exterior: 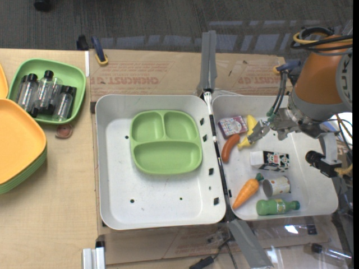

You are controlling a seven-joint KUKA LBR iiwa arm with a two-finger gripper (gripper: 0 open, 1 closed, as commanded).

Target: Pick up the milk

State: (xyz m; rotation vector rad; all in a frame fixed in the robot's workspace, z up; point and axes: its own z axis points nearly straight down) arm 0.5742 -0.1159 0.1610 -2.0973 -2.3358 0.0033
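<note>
Two white bins side by side on bench. Left bin (112,150): holds a green divided plate (166,141), 3 compartments, sitting toward bin's 12 o'clock half.

Right bin (320,198): several items. Milk (271,159), small white carton w/ black-and-white print, lying flat near bin centre, apart from all fingers. At its 6 o'clock, just beside: grey can (275,185) on its side. Further toward 6: green bottle (277,207) lying flat, cap pointing to 3. At 7 o'clock of milk: toy carrot (247,191), tilted, green top nearest the milk. At 9 o'clock: red sausage-shaped item (229,147), near bin's left wall. At 11 o'clock: purple packet (232,126), w/ a yellow piece (248,132) just beside it, partly hidden by claw.

Arm coming in from 3 o'clock, orange band at approx 1 o'clock of milk. Gripper (257,132) low over yellow piece, at 11 o'clock of milk, near but not touching the carton. Fingers narrowly parted, tips pointing toward 8; can't tell if anything sits between them.

Outside bins, far toward 9 o'clock: green tray (73,80) w/ small dark-capped bottles (45,96); stacked orange plates (19,150) at frame edge.
</note>
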